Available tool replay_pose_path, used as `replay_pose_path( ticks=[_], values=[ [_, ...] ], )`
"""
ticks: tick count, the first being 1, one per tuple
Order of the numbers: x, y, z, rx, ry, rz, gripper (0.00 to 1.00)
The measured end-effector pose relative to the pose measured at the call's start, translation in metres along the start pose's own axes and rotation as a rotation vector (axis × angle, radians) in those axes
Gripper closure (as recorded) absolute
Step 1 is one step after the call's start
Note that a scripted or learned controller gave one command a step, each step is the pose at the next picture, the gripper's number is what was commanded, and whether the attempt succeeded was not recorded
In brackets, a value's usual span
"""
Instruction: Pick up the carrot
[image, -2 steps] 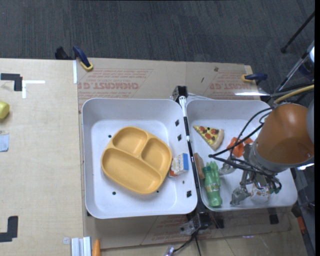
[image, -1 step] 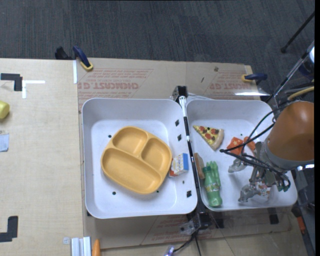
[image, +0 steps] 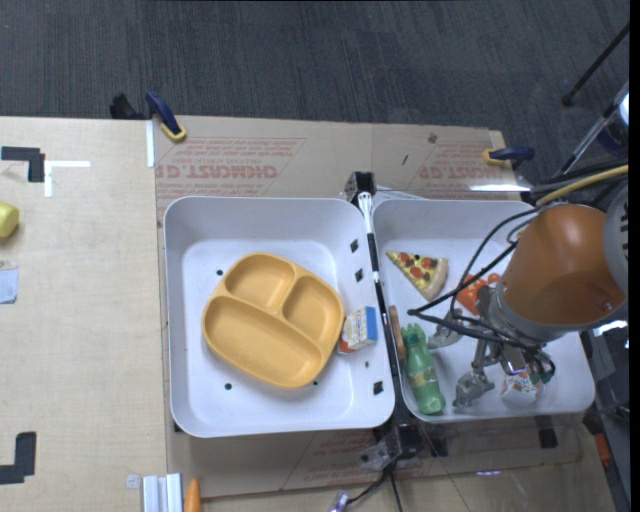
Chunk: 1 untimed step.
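An orange-red piece that looks like the carrot (image: 478, 291) lies in the right bin (image: 470, 215), mostly hidden under the arm's orange band. My gripper (image: 493, 388) hangs low over the front of the right bin, in front of the carrot and apart from it. Its fingers stand open, one fingertip (image: 468, 392) close to the green bottle (image: 421, 370). I see nothing held between them. A small white and coloured item (image: 521, 384) sits by the other finger.
A pizza slice (image: 420, 268) lies at the back of the right bin. A brown stick (image: 394, 335) runs along its left wall. The left bin (image: 190, 330) holds a yellow divided plate (image: 272, 318) and a small blue and white packet (image: 360, 328).
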<state>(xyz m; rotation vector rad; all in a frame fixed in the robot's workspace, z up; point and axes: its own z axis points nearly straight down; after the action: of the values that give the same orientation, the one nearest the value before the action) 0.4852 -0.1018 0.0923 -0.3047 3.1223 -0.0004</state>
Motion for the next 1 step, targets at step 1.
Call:
replay_pose_path(
  ticks=[1],
  values=[
    [0.0027, -0.0127, 0.0001, 0.000, 0.001, 0.271, 0.00]
  ],
)
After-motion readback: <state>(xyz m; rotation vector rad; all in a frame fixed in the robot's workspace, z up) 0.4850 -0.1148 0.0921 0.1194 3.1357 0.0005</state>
